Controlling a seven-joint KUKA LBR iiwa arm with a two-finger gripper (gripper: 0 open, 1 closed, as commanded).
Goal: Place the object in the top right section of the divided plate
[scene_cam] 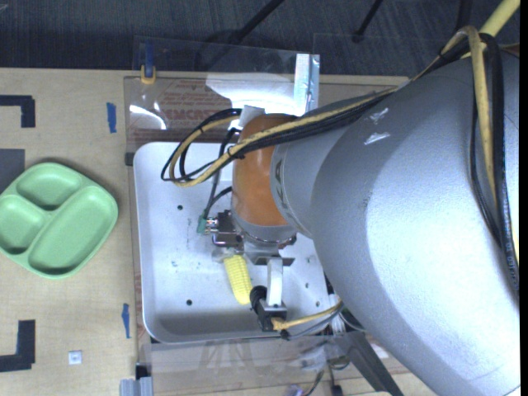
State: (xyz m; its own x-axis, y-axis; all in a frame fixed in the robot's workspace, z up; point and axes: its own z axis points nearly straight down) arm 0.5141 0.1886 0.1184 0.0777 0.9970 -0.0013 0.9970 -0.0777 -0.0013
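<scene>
The arm (396, 221) takes up the most room. It sweeps in from the right, and its grey bulk covers that whole side of the surface (66, 320). Its orange band sits over the middle of the white bin (169, 221), and the wrist points almost straight down into it. That steep, vertical pose suits a top-down pick, which I judge to be the step in hand. It also puts the wrist between you and the gripper (247, 252), so you cannot tell whether the gripper is clamped or released, or whether it has anything.

The bin's floor is bare on the left and toward the near edge.

The green plate (73, 228) comes next. It sits alone on the surface, well apart from the bin to the left, and all three of its compartments hold nothing. Out there it is clear of the bin wall, probably so a drop from above meets no obstacle. The plate lies at an angle, so check for yourself which small compartment counts as the top right.

The smallest thing is the corn cob (238, 276), the object you want. It lies on the bin floor, just under the wrist, with its near end pointing toward the bin's front edge. None of the carry is done yet.
</scene>
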